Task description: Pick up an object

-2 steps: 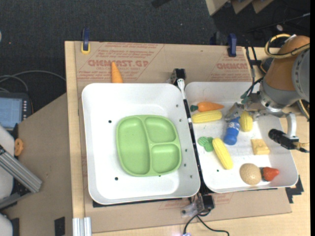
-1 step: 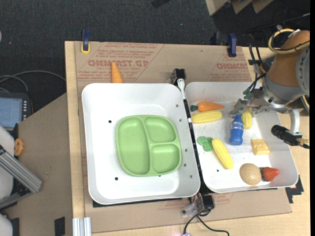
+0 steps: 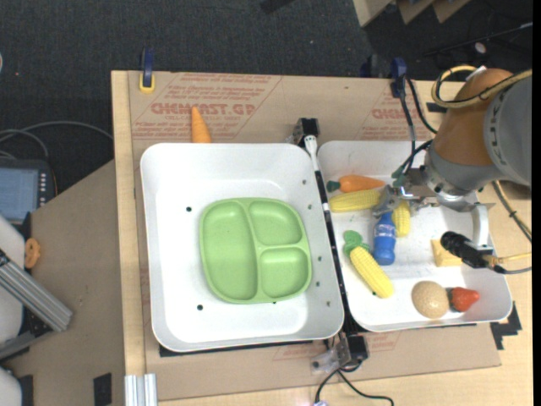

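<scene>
Lying in the right bin [image 3: 499, 315], toward its far half, the small corn [image 3: 402, 220] is sitting just beneath the arm [image 3: 473, 142], and it is looking like the likeliest thing for this try, though that is a judgement. Its long axis is running roughly from the bin's far edge toward the near edge, tilted a little; both ends look alike, so I cannot tell which way it is pointing. The jaws are hanging low over its far end, and whether they are released or clenched I cannot tell. To do the step well, the jaws should be closing across the cob's short width, not along its length, and coming down centred so the round body is not rolling out sideways. The bottle [image 3: 385, 242] is lying just beside it on the left, nearly parallel and perhaps touching, so the descent is needing room on that side. Farther out, a long corn [image 3: 355, 200] and a carrot [image 3: 361, 182] are lying crosswise by the far wall, and another corn [image 3: 372, 271] is slanting nearer the front. Across the divide, the left bin [image 3: 169, 311] is holding a green plate [image 3: 254, 248] on the table [image 3: 127, 227].
</scene>
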`<state>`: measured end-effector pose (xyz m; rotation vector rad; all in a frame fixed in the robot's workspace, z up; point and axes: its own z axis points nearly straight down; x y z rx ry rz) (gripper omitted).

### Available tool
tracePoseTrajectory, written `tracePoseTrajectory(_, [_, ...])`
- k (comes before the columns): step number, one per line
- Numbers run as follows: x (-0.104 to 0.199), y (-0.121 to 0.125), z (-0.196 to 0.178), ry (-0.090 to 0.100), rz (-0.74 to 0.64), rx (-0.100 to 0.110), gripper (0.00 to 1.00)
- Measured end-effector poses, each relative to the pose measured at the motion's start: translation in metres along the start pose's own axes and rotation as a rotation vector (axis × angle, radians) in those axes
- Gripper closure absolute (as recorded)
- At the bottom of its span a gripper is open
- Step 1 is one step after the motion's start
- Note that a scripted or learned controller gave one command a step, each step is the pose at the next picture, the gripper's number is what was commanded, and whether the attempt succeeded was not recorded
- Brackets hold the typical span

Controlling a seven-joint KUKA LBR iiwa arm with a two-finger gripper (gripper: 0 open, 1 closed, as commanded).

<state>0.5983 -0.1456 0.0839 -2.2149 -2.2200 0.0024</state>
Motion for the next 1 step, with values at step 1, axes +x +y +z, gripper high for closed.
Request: tracePoseTrajectory(1, [0.0696, -0.0082, -0.1069, -0.002, -0.004, -0.013, 1.0])
